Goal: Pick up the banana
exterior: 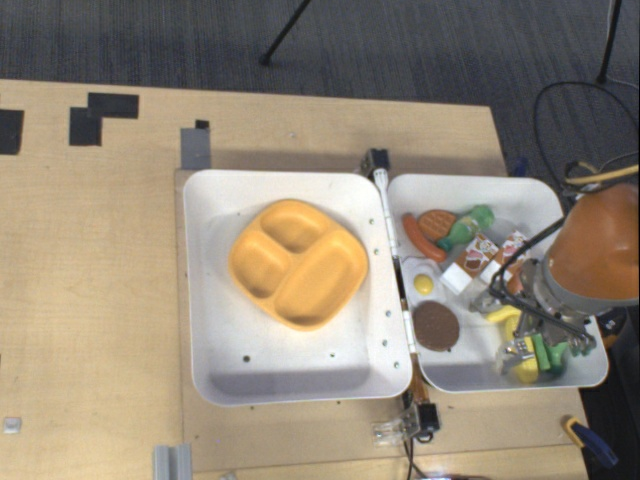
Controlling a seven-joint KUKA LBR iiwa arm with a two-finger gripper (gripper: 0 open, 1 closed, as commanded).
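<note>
smooth yellow curved banana [503, 318] lies beneath the metal tool [528, 346]; whether it is spread, i cannot tell.

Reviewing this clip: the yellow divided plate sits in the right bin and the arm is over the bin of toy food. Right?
Not quite. The camera view shows the yellow divided plate in the left bin, not the right. The arm is indeed over the right bin of toy food.

A yellow divided plate [298, 262] lies in the left bin [215, 368]; the gripper [527, 345] hangs over the right bin [540, 193]. A banana [503, 317] lies beside it.
</note>
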